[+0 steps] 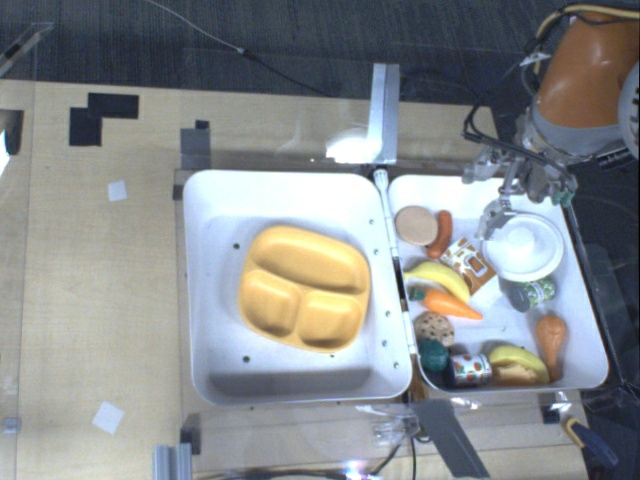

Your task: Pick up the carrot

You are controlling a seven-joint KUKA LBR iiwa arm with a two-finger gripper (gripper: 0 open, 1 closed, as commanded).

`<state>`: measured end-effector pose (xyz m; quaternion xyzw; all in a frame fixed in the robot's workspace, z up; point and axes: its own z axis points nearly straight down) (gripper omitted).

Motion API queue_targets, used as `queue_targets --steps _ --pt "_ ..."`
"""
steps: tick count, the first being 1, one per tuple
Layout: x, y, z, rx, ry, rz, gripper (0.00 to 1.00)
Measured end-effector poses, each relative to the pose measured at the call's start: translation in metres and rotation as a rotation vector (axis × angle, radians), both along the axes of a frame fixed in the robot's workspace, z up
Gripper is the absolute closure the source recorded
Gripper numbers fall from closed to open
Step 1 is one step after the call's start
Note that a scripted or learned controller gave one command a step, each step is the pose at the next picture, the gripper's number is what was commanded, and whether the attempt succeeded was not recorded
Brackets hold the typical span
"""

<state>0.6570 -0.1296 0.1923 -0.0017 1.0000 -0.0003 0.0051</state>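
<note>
Bottom-edge clutter first: can (468, 369), banana (516, 358), in right bin (590, 313). Carrot (452, 305) lies mid-bin beside another banana (440, 277), untouched. Gripper (497, 208) hovers at bin's far edge; released or clenched, cannot tell. Pick not begun; approach, grasp, lift all remain. Left bin (215, 298) holds yellow tray (303, 286). Pale wood bench (90, 298), dark floor beyond

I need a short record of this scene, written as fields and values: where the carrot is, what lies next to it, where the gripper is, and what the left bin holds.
target: carrot, lying flat in the right bin, near its left wall
neighbours: banana just above it in the view, touching; cookie just below it
gripper: over the upper part of the right bin, beside the white bowl, apart from the carrot
held: nothing seen between the fingers
left bin: holds a yellow divided tray
task status: carrot not yet picked up
</note>
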Motion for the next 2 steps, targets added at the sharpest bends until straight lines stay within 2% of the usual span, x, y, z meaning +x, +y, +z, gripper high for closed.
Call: queue_targets --steps 1,2 --pt "-0.072 0.057 -0.006 0.003 0.002 -0.073 0.00" --pt "-0.157 0.027 -0.065 0.001 0.005 -0.170 0.00"
